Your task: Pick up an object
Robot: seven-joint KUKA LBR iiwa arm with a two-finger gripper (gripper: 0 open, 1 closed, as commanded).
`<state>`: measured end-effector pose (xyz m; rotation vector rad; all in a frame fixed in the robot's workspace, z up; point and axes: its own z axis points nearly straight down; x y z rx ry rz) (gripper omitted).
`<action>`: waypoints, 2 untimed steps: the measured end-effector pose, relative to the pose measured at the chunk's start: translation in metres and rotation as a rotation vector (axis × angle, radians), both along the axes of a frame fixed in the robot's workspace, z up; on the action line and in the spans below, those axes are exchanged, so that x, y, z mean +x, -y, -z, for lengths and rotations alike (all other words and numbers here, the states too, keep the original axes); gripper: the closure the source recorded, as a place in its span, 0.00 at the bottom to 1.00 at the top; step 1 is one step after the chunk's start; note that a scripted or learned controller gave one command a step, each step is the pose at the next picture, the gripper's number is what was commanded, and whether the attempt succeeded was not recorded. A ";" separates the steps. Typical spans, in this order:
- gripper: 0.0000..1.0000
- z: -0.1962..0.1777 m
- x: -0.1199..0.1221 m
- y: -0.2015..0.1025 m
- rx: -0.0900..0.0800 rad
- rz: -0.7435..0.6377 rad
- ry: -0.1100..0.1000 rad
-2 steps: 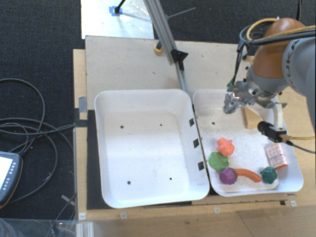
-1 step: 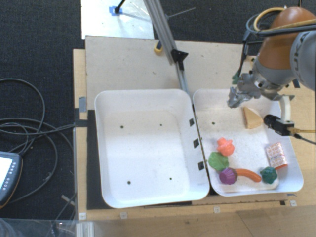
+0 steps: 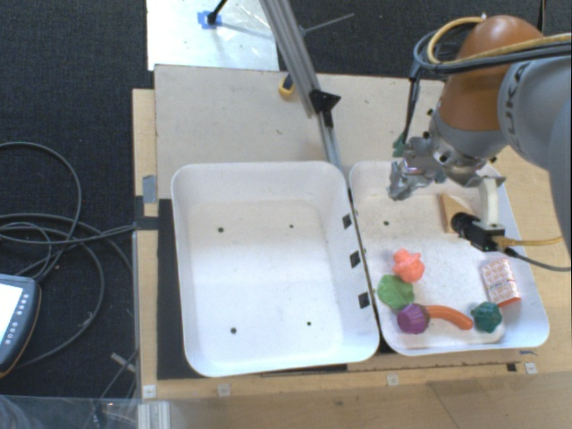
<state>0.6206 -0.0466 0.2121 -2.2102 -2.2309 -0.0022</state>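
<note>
My gripper [image 3: 402,186] hangs over the far left part of the right bin [image 3: 375,186], above bare white floor. Nothing shows between its fingers. The objects lie nearer the camera in that bin: an orange-pink toy [image 3: 407,264], a green lump [image 3: 394,291], a purple piece [image 3: 412,318], an orange carrot-like stick [image 3: 447,315], a teal piece [image 3: 486,315] and a red-and-white packet [image 3: 500,281]. A tan wedge [image 3: 453,210] sits just right of the gripper, partly behind the wrist.
The left bin [image 3: 192,186] lies beside the right one, sharing a raised middle rim. A grey metal pole [image 3: 295,43] slants down to the bins' far junction. Yellow and black cables [image 3: 536,239] trail from the wrist over the right bin's right side.
</note>
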 end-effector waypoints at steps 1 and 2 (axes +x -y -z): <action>1.00 -0.015 -0.008 -0.054 0.001 -0.002 0.002; 1.00 -0.017 -0.007 -0.107 0.001 -0.002 0.002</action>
